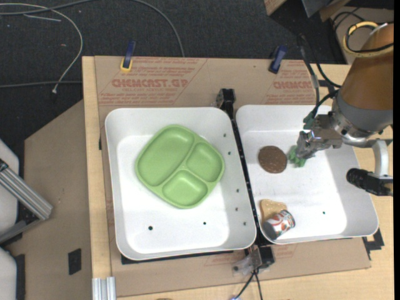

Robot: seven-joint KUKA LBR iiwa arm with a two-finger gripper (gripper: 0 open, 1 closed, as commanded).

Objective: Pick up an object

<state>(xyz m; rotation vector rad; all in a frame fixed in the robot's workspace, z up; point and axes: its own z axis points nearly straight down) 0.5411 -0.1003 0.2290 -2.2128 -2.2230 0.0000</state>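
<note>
While two white bins (125, 167) sit on clamped cardboard (94, 167) — dark floor (44, 49) around — end effector (300, 157) grip unclear.

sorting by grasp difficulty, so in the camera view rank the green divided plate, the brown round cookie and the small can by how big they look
1. green divided plate, by far the largest
2. brown round cookie
3. small can

The cookie and can look close in size; the can lies nearer the camera at the bin's edge, so that order is unsure.
</note>
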